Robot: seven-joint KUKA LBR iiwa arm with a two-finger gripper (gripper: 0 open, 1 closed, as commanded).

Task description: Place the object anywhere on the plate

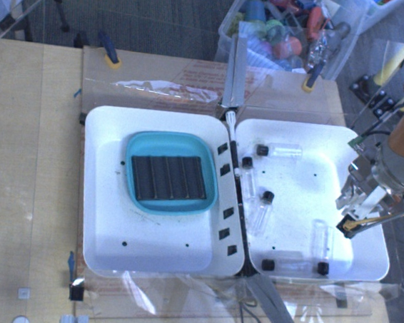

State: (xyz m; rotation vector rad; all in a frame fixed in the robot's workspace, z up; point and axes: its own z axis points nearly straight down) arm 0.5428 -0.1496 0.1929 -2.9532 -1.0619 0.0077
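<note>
A teal square plate (137,145) lies in the left bin (100,240). A dark ridged slab (169,177) rests flat on the plate and covers most of its middle. Several clear vials with black caps lie in the right bin (363,264): one at the back (280,151), one along the divider (246,172), one near the middle (261,212), and two near the front (319,243) (286,262). My gripper (354,202) hangs over the right bin's right side, above the vials and apart from them. Nothing shows in its grasp.
A divider with black tabs (228,196) separates the two bins. A clear tub of colourful objects (296,20) stands behind the bins. Plastic sheeting (159,87) lies taped on the bench at the back.
</note>
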